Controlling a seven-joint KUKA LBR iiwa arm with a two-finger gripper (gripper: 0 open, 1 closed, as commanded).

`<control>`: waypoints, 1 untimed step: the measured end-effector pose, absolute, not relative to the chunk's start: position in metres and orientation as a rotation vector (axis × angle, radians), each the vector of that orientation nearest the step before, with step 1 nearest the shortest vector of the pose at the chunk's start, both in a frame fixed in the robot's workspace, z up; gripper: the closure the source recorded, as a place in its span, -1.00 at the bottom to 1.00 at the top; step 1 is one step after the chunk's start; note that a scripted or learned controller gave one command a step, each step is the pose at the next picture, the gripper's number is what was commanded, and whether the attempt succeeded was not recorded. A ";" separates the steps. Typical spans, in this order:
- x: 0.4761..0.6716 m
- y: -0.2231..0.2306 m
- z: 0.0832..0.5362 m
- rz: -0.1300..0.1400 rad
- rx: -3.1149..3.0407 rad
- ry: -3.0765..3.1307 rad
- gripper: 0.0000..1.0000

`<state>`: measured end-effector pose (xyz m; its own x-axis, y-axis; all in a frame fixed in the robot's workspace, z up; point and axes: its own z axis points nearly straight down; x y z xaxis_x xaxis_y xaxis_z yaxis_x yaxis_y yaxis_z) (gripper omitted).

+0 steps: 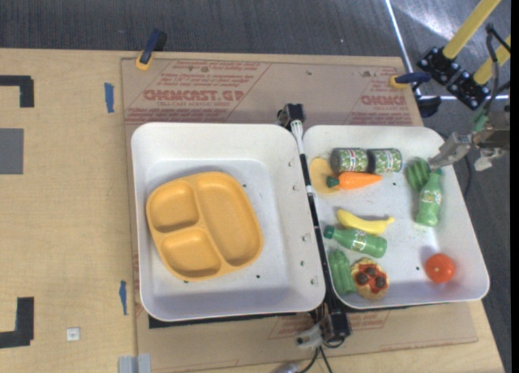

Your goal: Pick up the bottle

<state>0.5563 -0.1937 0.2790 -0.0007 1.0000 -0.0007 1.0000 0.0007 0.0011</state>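
Observation:
Two green bottles lie in the right bin (469,225). One bottle (358,239) lies on its side near the bin's left wall, just below a yellow banana (365,220). The other bottle (429,198) lies near the right wall, cap pointing to the far side. My gripper (452,151) reaches in from the right edge and hangs just above and beyond that second bottle's cap. I see nothing held in it.
The right bin also holds two dark cans (366,160), a carrot (357,180), a green vegetable (417,173), a tomato (439,267), another green piece (340,272) and a round toy food (371,276). A yellow divided plate (204,223) lies in the left bin (162,140).

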 end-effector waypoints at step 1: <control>0.552 -0.209 0.108 0.004 2.259 2.197 -1.00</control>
<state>0.5518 -0.2086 0.1078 0.0279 0.9996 0.0086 0.9996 -0.0279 -0.0056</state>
